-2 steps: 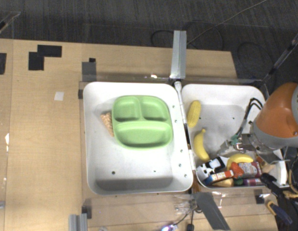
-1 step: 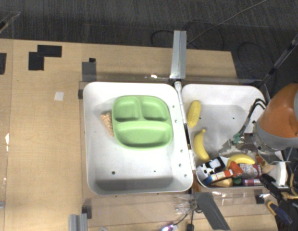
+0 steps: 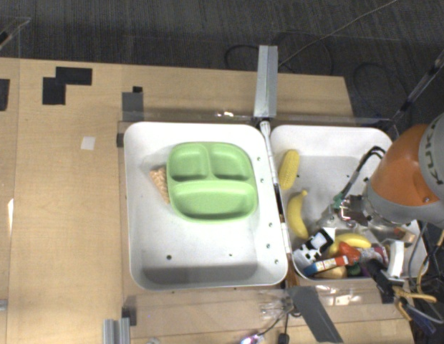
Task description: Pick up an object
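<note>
While the arm [image 3: 412, 174] leans in from the right over the right bin [image 3: 329, 136], its gripper [image 3: 353, 219] sits low above the near end of that bin, and whether the fingers are open or closed cannot be told from this slant, nor does anything show between them. Candidates for the pick lie just left of and nearer than the wrist: a banana [image 3: 298, 215] beside the centre wall, its long axis running far to near with a slight curve, and a corn cob [image 3: 288, 169] farther back, also lying far to near. Against the near wall sits a heap of small toys [image 3: 335, 255], mixed black, white, yellow and red, too jumbled to name singly. That heap looks closest to the gripper, so a short drop toward the near side would probably reach it first. Over in the left bin [image 3: 140, 213] rests a green divided plate [image 3: 210, 180] with a tan textured piece [image 3: 160, 183] tucked at its left edge, well apart from the arm. No brand, label or writing can be read anywhere.
</note>
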Controlling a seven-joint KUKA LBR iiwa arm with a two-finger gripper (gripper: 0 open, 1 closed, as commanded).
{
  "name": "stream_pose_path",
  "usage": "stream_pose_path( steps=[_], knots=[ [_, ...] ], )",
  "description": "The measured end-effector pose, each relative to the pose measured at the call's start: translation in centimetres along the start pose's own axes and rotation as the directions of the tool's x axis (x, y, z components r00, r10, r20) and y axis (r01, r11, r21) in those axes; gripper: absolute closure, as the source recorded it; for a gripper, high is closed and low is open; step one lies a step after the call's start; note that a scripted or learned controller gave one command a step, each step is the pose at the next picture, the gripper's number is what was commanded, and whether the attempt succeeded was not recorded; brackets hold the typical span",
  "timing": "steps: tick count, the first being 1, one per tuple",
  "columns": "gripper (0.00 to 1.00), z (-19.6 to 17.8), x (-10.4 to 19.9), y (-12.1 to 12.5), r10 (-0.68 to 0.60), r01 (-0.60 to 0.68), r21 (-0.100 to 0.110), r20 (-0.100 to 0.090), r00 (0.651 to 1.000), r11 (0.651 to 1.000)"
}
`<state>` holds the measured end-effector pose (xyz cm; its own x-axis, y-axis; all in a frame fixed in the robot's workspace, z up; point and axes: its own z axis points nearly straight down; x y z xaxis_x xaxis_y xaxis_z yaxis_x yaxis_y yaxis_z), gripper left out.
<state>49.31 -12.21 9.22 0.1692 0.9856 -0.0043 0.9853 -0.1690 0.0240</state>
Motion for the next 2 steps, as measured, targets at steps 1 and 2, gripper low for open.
stream_pose_path(
  steps=[1, 2],
  knots=[
    [0.00, 0.20, 3.61, 6.09, -0.206, 0.206, 0.005, -0.006, 0.979, 0.979],
    [0.00, 0.25, 3.08, 6.42, -0.199, 0.199, 0.008, -0.010, 0.980, 0.980]
  ],
)
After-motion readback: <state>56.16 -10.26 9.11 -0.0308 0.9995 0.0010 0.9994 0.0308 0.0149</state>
